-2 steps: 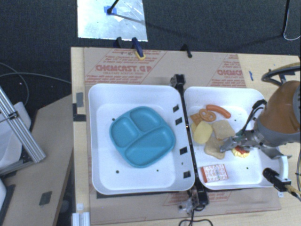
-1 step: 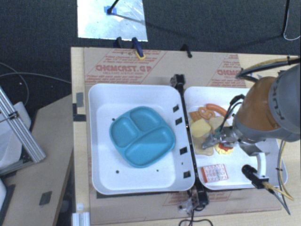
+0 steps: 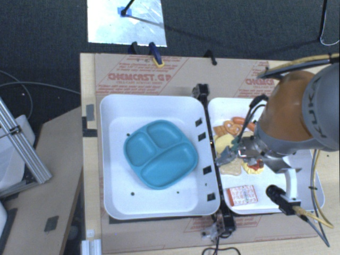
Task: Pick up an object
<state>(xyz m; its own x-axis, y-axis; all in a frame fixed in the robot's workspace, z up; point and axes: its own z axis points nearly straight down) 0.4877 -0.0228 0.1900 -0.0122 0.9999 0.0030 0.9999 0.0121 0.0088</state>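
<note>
The right bin holds several small items in a cluster: an orange pretzel-like piece, a yellow piece, a tan flat piece, a red-and-yellow piece and a small red-and-white card nearer the front. My gripper hangs low over the cluster's left side, just above the tan and yellow pieces. The arm's grey and orange body covers the bin's right half. Nothing can be seen held between the fingers.
The left bin holds a blue divided plate. A black divider with clips runs between the two bins. A shiny sheet lies beyond the bench's far edge, and a metal frame stands at the left.
</note>
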